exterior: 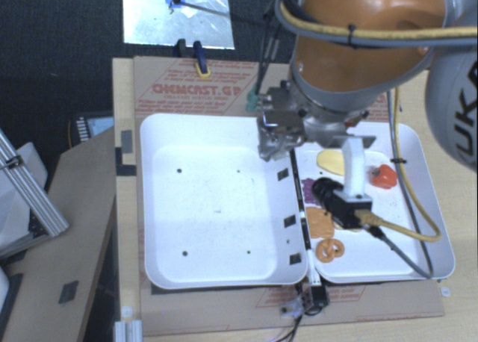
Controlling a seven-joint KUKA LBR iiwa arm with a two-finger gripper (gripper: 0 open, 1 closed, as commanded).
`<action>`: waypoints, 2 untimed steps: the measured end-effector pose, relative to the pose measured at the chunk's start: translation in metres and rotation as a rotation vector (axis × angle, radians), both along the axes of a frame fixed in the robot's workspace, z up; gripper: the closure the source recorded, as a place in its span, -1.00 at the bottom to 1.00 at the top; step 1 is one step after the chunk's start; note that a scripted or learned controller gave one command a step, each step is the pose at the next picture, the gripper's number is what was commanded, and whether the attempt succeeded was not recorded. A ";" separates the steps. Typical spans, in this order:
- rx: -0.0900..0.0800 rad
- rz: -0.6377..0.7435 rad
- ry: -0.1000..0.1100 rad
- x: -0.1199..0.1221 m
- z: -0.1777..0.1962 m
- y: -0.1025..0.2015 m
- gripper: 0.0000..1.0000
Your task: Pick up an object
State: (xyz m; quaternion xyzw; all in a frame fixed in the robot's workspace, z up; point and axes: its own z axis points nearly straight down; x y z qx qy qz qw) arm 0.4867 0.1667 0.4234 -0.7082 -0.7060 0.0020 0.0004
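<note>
Hanging over the divider between the two bins, your pincer [278,139] is too blurred to tell if it is open or closed. You have a yellow piece [329,160], red piece [384,176], and pretzel [329,249] in the right bin [433,247].

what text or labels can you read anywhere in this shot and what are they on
"CHEMCAST" then letters like "GP": red print on the brown board behind the white bins.
"UK", cut off by the frame edge: dark letters on the grey arm.
Red print on the board's front edge: too blurred to read.
</note>
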 end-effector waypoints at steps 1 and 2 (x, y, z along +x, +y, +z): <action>0.005 -0.002 -0.020 0.000 0.119 -0.061 1.00; 0.003 0.002 -0.006 0.000 0.112 -0.077 1.00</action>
